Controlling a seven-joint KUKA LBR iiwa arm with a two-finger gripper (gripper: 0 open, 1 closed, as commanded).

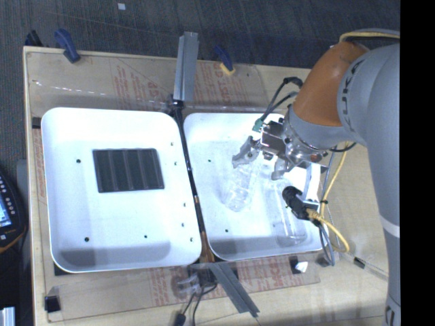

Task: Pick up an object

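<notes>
A clear plastic bottle (pixel 238 189) lies on its side in the right bin (pixel 204 182), near the bin's middle; it is see-through and glossy, so its outline is faint against the white floor. A second clear piece, which looks like a cup or a small bottle (pixel 291 231), lies toward the near right corner of the same bin, also hard to trace. The end effector (pixel 260 160) hangs over the right bin just above and to the right of the bottle, its two metal fingers spread apart with nothing between them. One finger (pixel 245 155) points left toward the bottle; whether it touches the plastic cannot be told. A black part with a yellow cable (pixel 319 217) hangs below the wrist at the right.

The arm (pixel 353 100) is smooth grey with a rounded orange band, reaching in from the right.

The left bin (pixel 68 134) is a shallow white tray with rounded corners, and a dark ribbed rectangular panel (pixel 128 170) lies flat in its middle. Both bins sit side by side on a pale wooden bench (pixel 102 80), with blue clamps (pixel 66 45) at its far edge and a grey metal bar (pixel 185 66) standing between the bins at the far side.
</notes>
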